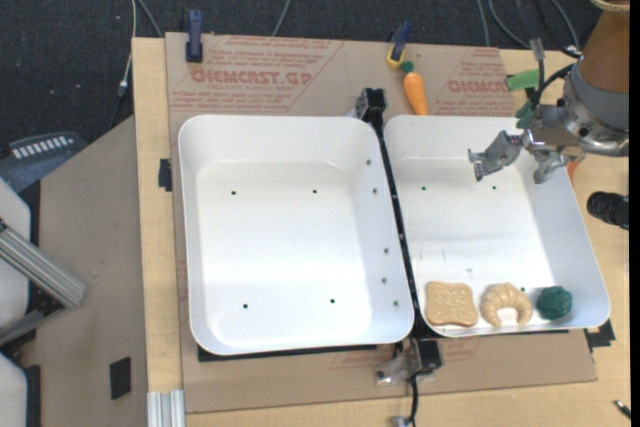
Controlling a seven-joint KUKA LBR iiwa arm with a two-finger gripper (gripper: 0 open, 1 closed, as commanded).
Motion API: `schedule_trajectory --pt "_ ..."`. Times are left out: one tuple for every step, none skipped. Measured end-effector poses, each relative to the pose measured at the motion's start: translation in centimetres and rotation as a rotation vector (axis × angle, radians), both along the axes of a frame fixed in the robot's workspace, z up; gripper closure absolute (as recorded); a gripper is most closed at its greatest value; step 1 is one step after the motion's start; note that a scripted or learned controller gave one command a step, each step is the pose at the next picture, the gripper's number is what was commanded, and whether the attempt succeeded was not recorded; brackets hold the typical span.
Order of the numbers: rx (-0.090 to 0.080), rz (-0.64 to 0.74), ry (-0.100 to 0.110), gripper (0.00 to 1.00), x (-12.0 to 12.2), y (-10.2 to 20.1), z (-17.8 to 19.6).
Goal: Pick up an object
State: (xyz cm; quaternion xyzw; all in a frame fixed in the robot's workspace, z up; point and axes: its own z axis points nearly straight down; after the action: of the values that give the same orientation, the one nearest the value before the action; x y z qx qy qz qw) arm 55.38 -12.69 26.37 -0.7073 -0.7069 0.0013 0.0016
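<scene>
Currently, approach stage: gripper open and unladen, descent required toward croissant well below it.

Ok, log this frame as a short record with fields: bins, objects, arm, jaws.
bins: two shallow white plastic bins side by side, left bin and right bin
objects in right bin: tan square cracker-like toy, pale croissant-shaped toy, dark green round ball, in a row along the near edge
object outside bins: orange carrot-shaped toy on the board behind the right bin
arm: grey gripper over the right bin's far right part, away from the three toys
jaws: apart, nothing between them
</scene>
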Motion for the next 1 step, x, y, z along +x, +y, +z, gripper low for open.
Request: schedule_trajectory --pt "0.000 0.001 -0.005 0.00 0.09 0.01 0.24"
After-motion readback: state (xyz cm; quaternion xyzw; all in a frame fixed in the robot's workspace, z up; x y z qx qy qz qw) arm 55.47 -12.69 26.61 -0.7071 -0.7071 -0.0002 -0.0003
